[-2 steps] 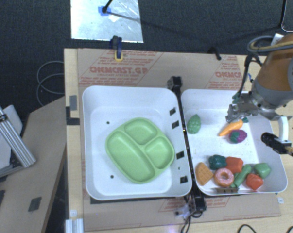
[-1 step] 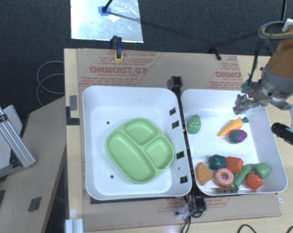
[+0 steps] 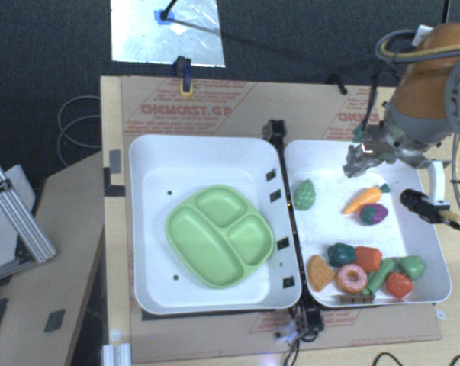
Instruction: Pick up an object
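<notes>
My gripper (image 3: pixel 357 164) hangs over the back of the right bin (image 3: pixel 321 152), above and slightly behind an orange carrot (image 3: pixel 365 199). Nothing shows between its fingers. A purple eggplant (image 3: pixel 373 214) lies just in front of the carrot. A green leafy piece (image 3: pixel 303 194) rests near the bin's left wall. Along the front of the bin sit a pink donut (image 3: pixel 352 278), an orange wedge (image 3: pixel 320 271), a dark green broccoli (image 3: pixel 340 252), a red piece (image 3: pixel 368 258), a green pod (image 3: pixel 378 276), a light green piece (image 3: pixel 412 266) and a red tomato (image 3: pixel 399 284).
The left bin (image 3: pixel 149 204) holds a light green divided plate (image 3: pixel 219 235). A black divider with clips (image 3: pixel 284 204) separates the two bins. A shiny sheet (image 3: pixel 167 21) lies behind the bench.
</notes>
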